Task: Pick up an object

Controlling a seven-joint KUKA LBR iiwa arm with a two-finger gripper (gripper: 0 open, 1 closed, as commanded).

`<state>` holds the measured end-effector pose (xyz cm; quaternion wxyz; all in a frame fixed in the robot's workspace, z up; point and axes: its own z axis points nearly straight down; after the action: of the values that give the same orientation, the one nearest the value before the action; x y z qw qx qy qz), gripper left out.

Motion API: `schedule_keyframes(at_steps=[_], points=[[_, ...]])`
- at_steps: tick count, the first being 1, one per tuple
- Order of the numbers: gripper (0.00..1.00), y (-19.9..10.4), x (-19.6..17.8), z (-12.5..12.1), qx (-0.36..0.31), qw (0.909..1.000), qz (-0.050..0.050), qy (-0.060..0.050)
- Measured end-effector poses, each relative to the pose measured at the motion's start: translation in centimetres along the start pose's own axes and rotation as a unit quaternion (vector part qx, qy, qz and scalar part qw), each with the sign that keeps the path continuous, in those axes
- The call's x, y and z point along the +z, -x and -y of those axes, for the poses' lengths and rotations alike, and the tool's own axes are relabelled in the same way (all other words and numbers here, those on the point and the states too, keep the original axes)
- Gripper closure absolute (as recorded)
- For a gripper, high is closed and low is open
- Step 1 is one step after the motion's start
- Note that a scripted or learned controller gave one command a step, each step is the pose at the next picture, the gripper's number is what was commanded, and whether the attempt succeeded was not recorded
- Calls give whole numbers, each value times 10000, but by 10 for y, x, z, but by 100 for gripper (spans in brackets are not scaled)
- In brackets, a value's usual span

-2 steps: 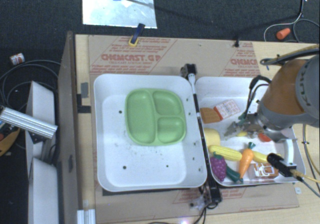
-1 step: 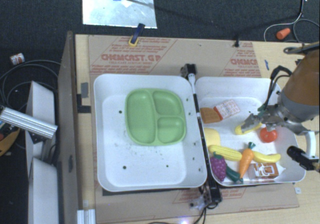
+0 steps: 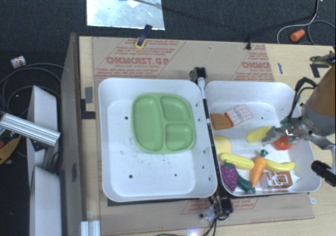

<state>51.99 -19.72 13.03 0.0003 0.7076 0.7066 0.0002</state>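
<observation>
Arm (image 3: 321, 104) reaches in over the right bin (image 3: 252, 89). The gripper (image 3: 277, 135) sits low inside that bin, near its right wall. Can't tell from here what its fingers are doing; too small and dark against the bin floor.

Everything below is placed off the gripper:
- Red tomato-like piece (image 3: 282, 143) is right at the tip, touching or just under it. Not visibly held.
- Yellow lemon-ish piece (image 3: 259, 134) is just to its left, close, maybe touching.
- Orange carrot (image 3: 257, 168) with a green top lies below it, tilted, with the top pointing up toward the gripper.
- Yellow banana (image 3: 280, 166) is below it, beside the carrot on the right.
- Corn cob (image 3: 237, 161) is below-left, touching the carrot's left side.
- Purple grapes (image 3: 229, 175) are further below-left, near the bin's front left corner.
- Small orange-and-white box (image 3: 277, 180) sits at the front wall, below the banana.
- Orange cracker-like pack (image 3: 221, 120) and a white printed card (image 3: 241, 113) are up-left, side by side.

Green divided plate (image 3: 162, 123) sits alone in the left bin (image 3: 116, 93), well apart from the gripper.
</observation>
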Motion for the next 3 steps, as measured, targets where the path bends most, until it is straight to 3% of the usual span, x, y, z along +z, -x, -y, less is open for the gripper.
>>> schedule_keyframes(at_steps=[1,2,3], points=[[0,-22,31,-75,-9,10000,13,38],[0,-34,38,-1,-1,10000,-13,-31],[0,-40,46,35,0,10000,-8,-11]])
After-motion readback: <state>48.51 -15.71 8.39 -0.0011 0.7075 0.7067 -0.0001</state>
